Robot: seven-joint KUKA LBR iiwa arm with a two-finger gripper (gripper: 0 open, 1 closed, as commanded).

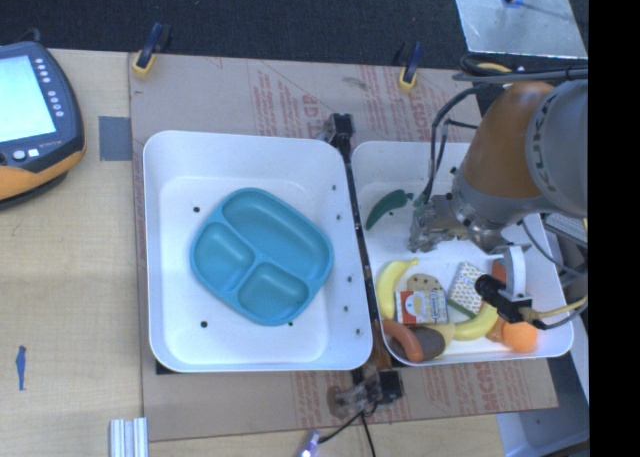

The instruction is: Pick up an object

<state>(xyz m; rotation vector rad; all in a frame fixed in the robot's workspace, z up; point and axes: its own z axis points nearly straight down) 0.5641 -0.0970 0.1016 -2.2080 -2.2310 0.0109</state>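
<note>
My gripper [428,230] hangs over the middle of the right bin [375,160], just above the pile of toy food. Below it lie a yellow banana [392,282], a small cookie packet [421,302], a green-and-white wrapped piece [465,285], an orange ball [519,335] and a red and grey piece [416,342]. A dark green leaf-shaped item [386,205] lies to the gripper's left. Nothing visible sits between the fingers.
The left bin [165,160] holds a blue divided plate [262,255]. A tablet-like pendant [30,115] rests at the far left of the bench. Clamps [148,50] mark the board's back edge. The arm's orange band [505,150] overhangs the right bin's far right side.
</note>
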